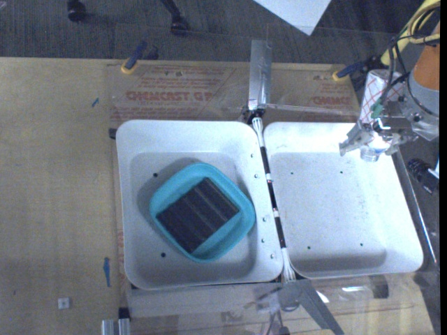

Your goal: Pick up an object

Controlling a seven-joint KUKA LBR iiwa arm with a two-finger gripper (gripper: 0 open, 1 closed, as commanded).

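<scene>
Hand [364,142] over the right bin's [335,215] far corner.
Its grip unreadable; blue dish [239,197] lies in left bin [133,159].

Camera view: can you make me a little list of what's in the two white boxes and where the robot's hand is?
left bin: holds a blue dish
blue dish: square with rounded corners, turned at an angle, lying flat
inside the dish: a dark ribbed pad
right bin: white floor with small marks
gripper: over the right bin's top right corner, far from the dish
holding anything: nothing seen between its fingers
arm: comes in from the right
pickup: not yet done
</scene>
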